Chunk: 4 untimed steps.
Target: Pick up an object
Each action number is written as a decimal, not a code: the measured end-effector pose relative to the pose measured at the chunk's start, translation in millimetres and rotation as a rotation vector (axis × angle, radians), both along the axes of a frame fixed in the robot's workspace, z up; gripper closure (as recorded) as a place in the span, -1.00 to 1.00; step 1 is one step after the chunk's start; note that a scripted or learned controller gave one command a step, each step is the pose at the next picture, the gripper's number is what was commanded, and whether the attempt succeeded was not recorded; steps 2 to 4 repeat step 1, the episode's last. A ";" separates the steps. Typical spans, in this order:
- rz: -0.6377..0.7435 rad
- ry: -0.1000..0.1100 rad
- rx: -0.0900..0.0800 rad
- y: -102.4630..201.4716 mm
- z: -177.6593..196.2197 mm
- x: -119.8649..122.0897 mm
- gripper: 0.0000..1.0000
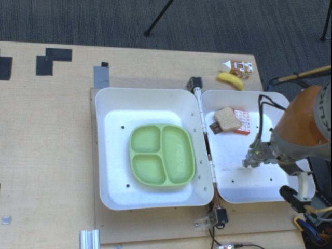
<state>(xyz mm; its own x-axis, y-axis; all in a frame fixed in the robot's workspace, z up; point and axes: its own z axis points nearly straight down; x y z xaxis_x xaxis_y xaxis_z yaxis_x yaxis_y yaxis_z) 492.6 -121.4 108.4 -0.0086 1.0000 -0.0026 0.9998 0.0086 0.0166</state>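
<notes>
In the right bin (233, 188), near its far side, lies a tan slice of toy bread (227, 118). A red-and-white packet (241, 122) lies against its right side and a small dark brown piece (215, 128) at its left. My gripper (250, 161) hangs low over the bin's right middle, on the bare white floor, nearer to me than these things and apart from them. Nothing shows between its tips.
The left bin (111, 139) holds a green divided plate (162, 155). Behind the right bin, on the bench, lie a yellow banana (231, 80) and a small orange-and-white carton (238, 66). The orange-banded arm (306, 126) covers the right bin's right edge.
</notes>
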 end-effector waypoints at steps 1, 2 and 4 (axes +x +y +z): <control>0.000 0.000 0.000 0.0 -0.1 -0.1 -1.00; 0.000 0.000 0.000 0.0 -0.1 -0.1 -1.00; 0.000 0.000 0.000 0.0 -0.1 -0.1 -1.00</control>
